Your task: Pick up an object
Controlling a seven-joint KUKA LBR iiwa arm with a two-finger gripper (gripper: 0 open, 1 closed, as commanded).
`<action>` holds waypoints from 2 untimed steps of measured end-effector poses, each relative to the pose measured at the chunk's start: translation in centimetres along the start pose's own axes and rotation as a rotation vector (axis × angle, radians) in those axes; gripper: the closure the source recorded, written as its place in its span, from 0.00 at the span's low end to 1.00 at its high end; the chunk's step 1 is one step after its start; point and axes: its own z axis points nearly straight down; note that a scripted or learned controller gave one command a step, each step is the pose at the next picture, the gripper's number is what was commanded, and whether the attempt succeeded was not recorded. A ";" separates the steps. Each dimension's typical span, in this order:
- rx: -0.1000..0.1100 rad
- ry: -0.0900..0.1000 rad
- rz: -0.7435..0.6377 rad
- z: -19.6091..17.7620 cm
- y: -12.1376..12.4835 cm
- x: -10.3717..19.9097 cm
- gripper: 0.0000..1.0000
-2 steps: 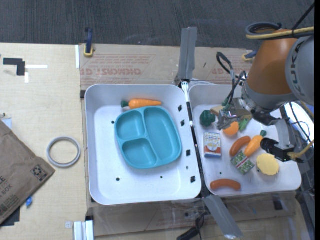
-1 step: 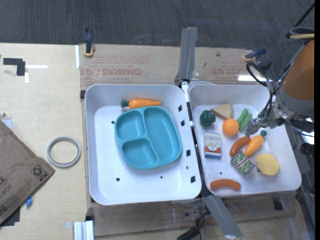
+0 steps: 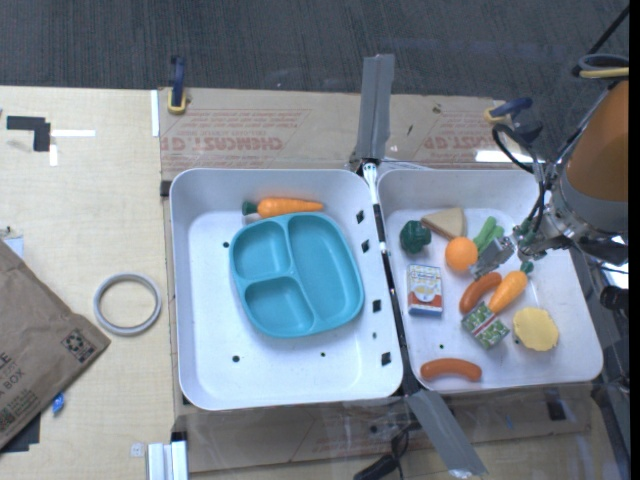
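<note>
Two shallow white bins are shown side by side on the counter (image 3: 80, 218). The left bin (image 3: 200, 368) carries a blue divided plate (image 3: 297, 273) with a toy carrot (image 3: 290, 206) lying just behind it. The right bin (image 3: 570, 368) carries the candidate objects: a green vegetable (image 3: 415, 235), a wedge of bread (image 3: 445, 221), an orange ball (image 3: 461, 254), a small juice carton (image 3: 426, 290), a second carrot (image 3: 508, 289), a reddish sausage piece (image 3: 479, 290), a green carton (image 3: 487, 325), a yellow lemon-like item (image 3: 536, 329) and a sausage (image 3: 451, 370) near the front wall. The arm is seen entering from the right, and the pincer (image 3: 497, 255) is lowered among the objects, just beside the orange ball and above the second carrot. Whether the pincer is apart or together cannot be told at this size, and no object is seen between its fingers. The task is judged to be at the reaching or grasping stage: nothing is seen lifted, and a secure grasp and a raise are left to be done.
</note>
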 end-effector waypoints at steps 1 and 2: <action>-0.001 -0.001 0.010 11.2 1.5 -3.0 0.00; -0.001 -0.001 0.013 10.3 1.5 -3.0 1.00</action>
